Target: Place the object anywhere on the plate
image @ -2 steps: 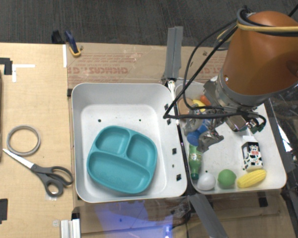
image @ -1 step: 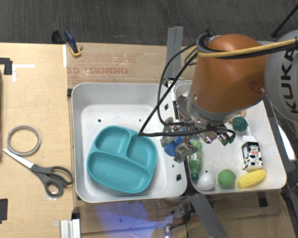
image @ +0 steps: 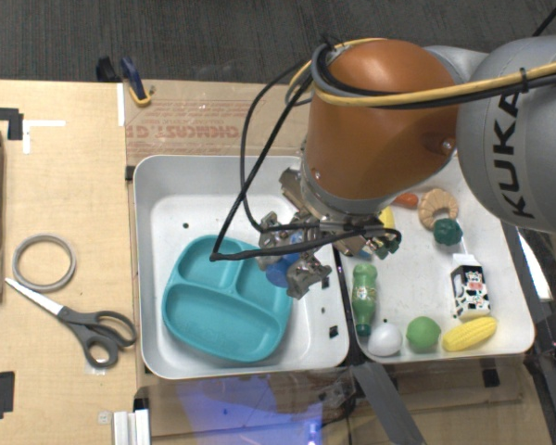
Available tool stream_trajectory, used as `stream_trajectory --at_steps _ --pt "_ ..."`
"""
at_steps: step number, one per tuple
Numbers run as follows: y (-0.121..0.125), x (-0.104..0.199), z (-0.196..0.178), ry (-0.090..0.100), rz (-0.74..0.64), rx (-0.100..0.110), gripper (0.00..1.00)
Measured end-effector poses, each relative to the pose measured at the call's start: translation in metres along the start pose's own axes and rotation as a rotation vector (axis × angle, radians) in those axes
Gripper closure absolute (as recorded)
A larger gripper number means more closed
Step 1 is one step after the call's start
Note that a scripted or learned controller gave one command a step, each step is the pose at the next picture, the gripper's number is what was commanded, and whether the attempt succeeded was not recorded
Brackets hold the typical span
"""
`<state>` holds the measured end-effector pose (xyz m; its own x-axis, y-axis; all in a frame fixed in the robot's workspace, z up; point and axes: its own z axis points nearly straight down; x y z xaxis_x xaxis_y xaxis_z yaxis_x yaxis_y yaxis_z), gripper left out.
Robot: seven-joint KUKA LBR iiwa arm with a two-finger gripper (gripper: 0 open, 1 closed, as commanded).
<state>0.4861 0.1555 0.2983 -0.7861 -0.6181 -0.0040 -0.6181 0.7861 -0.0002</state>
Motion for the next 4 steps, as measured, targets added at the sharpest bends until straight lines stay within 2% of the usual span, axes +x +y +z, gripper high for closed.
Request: stream_trajectory --at_steps 1,2,3,4 --pt "0.0 0.0 0.0 0.0 0.001 0.0 0.0" --pt "-0.001 -0.001 -0.009 -0.003 0.003 0.0 1.0" --pt "-0.015 0.005 0.085 0.003 -0.07 -0.001 1.0" --pt "-0.062 0.035 0.083 0.003 -0.106 -0.001 1.0"
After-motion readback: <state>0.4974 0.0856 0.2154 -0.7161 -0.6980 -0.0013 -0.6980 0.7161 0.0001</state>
